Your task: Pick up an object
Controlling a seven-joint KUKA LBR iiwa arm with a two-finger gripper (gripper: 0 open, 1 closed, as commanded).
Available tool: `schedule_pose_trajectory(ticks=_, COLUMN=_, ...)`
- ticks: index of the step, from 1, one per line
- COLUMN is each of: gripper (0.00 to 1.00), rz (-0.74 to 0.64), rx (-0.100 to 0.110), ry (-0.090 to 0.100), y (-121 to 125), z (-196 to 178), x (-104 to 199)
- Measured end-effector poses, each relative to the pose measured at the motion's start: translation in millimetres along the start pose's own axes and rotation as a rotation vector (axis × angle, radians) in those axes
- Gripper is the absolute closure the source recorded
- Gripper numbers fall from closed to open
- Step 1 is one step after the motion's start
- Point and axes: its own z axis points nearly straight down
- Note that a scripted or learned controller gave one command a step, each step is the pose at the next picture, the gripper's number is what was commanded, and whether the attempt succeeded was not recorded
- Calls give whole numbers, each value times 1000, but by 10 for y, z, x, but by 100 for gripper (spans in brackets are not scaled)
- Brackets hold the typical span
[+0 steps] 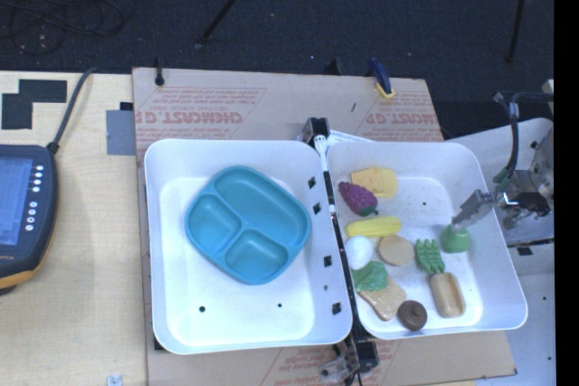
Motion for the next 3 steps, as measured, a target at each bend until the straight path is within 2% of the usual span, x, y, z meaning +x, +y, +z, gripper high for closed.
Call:
schedule_pose_trajectory(ticks=1, gripper=0, rz=-2, rx=8, ry=3, y=485, z=1100, x=231)
schedule_pose_trajectory(ticks=2, gripper=0, rz=-5, rx=-5, ry=4, y=472, z=1460, x=20)
schedule_pose_trajectory(ticks=3, gripper=0, rz=-8, rx=-17, ry=12, y=283, z=1708, x=45)
